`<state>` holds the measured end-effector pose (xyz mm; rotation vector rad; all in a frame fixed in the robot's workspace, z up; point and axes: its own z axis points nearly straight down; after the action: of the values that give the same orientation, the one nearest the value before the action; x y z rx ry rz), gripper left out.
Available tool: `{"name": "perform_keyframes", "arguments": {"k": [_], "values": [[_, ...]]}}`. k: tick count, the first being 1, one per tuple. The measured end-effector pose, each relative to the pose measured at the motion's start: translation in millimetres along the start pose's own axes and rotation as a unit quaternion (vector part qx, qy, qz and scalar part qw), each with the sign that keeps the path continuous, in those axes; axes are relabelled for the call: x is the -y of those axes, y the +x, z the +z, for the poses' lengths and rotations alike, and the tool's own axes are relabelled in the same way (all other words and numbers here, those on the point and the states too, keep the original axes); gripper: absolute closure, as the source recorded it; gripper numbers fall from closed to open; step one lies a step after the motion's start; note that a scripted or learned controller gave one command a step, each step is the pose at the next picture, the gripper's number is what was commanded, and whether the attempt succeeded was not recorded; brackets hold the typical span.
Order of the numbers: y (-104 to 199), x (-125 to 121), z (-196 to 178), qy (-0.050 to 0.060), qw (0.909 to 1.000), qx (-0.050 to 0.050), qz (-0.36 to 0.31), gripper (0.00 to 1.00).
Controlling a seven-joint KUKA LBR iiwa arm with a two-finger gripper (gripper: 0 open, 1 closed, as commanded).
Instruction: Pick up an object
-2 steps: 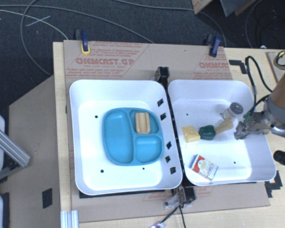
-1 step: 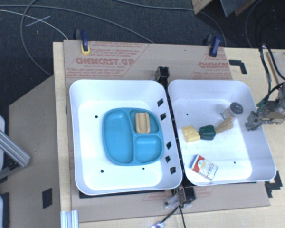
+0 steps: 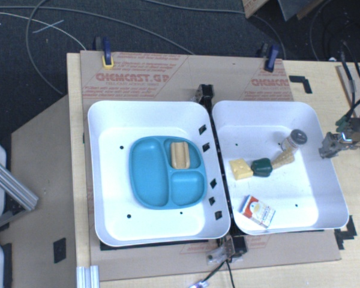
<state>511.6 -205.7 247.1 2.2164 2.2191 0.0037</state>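
The right bin (image 3: 324,179) holds several small objects. A yellow wedge (image 3: 240,169) lies near its middle, touching a dark green lump (image 3: 262,167) on its right. A tan bottle-like piece (image 3: 285,156) with a round grey cap (image 3: 297,138) lies slanted just above and to the right of them. A small red and white box (image 3: 256,211) sits near the bin's front edge. In the left bin (image 3: 108,161) rests a blue divided plate (image 3: 150,173), with a tan block (image 3: 180,155) in its upper right compartment.
Black clips run along the divider (image 3: 211,161) between the bins. Blue clamps (image 3: 108,57) (image 3: 271,59) hold the board at the back. A small metal fixture with cables (image 3: 343,138) sits just outside the right bin's right wall.
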Motion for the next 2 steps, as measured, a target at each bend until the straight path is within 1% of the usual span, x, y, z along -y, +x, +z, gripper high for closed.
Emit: {"name": "perform_keyframes", "arguments": {"k": [1, 2], "values": [[0, -1, -44, 0.0, 1.0, 0.0, 0.0, 1.0], [61, 1, -30, 0.004, 1.0, -0.003, -0.002, 1.0]]}}
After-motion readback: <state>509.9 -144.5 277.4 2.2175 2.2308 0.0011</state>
